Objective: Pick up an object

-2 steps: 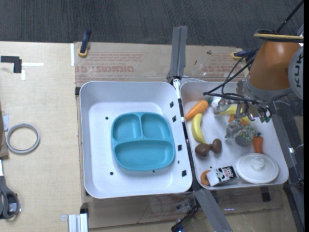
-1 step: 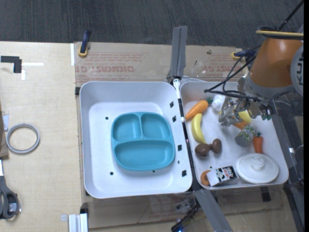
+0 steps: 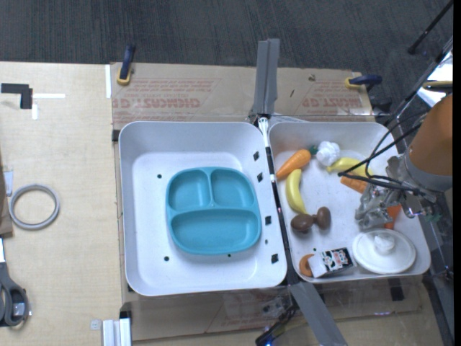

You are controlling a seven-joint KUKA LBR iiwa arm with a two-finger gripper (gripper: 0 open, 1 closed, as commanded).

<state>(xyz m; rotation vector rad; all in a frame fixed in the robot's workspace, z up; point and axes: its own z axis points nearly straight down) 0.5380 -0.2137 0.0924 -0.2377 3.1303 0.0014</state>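
- The tool point(image 3: 372, 211) hangs low over the right bin point(image 3: 288, 130), near that bin's right wall, with the grey arm and its orange band point(image 3: 437, 139) rising just behind it at the frame's right edge.
- Whether the tool is released or clenched cannot be told; the metal parts blur together from this height.
- Nothing can be seen held in it.
- Just beside the tool, toward the back of the bin, lies a small carrot point(image 3: 353, 184), close to or under the tool's upper edge.
- A bit of orange shows at the tool's right side; what it is cannot be made out.
- Directly in front of the tool, toward the near rim, sits a round white lid point(image 3: 383, 251), close below it.
- Left of the lid, a black-and-white carton point(image 3: 333, 260) lies against an orange piece point(image 3: 307, 266).
- Farther left of the tool are two brown round pieces point(image 3: 310, 220) and a banana point(image 3: 294, 192), well apart from it.
- Behind and left of the tool lie a larger carrot point(image 3: 292, 163), a white crumpled ball point(image 3: 328, 151) and a second yellow banana point(image 3: 346, 165).
- Beyond the divider, the left bin point(image 3: 137, 215) holds a blue divided plate point(image 3: 213, 210).
- Far left on the tabletop point(image 3: 54, 265) rests a grey ring point(image 3: 32, 206).
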